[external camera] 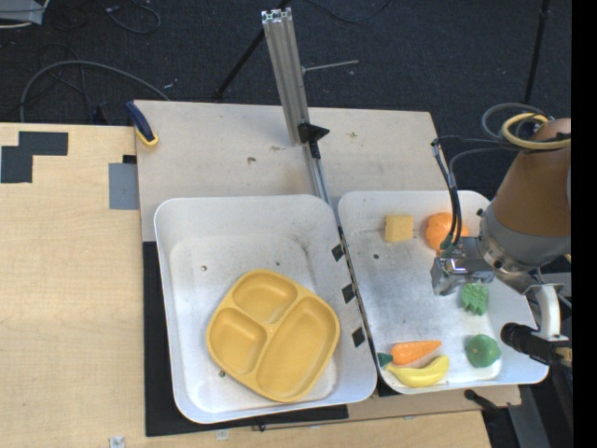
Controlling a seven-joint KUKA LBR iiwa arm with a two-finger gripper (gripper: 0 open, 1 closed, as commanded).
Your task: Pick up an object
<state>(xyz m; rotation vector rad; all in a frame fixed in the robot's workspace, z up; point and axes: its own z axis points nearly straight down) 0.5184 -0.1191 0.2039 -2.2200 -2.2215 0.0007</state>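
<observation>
My arm [532, 194] comes in from the right of the camera view, its broad orange-tinted body tapering down to the grey wrist [508, 250] that leans leftward and downward. At its end my gripper [450, 276] hangs low, a small metallic block pointing down and a little to the left. From this slant the fingers are too small and shadowed for me to read.
</observation>
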